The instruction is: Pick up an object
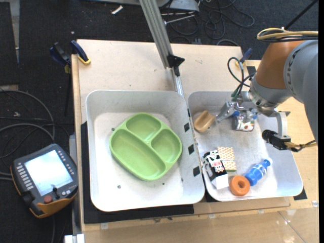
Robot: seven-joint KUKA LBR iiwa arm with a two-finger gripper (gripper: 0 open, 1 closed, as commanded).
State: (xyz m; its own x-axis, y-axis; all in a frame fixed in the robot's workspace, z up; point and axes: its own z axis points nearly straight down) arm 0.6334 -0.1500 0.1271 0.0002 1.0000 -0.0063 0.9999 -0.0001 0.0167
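Bench [126,59] carries two white bins. On your left, the left bin [101,186] holds a green divided plate [146,146]. Right bin [283,181]: tan block [203,120] near the divider, patterned box [220,163], orange ring [240,185], blue bottle [257,171]. Gripper [244,120] sits low in this bin; you cannot tell its opening or any hold.

Bright even overhead light, soft short shadows, mild glare on white bins [96,105], slightly grainy
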